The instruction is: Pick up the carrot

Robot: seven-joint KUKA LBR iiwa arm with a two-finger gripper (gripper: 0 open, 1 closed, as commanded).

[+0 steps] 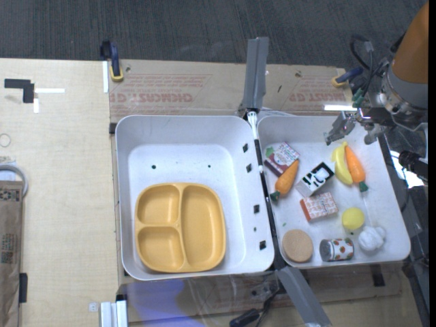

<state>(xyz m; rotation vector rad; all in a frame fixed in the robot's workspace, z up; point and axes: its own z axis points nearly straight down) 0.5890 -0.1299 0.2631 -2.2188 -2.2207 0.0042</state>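
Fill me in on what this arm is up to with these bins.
The gripper hangs open over the far edge of the right bin, holding nothing. Just below it a carrot lies beside a banana; a second carrot lies further left. The left bin holds a yellow divided plate.

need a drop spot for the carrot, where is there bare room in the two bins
Left bin: bare floor behind the yellow plate, toward the far wall. Right bin is crowded: two carrots, banana, boxes, can. Its only bare patch lies between the round cookie and the left carrot.
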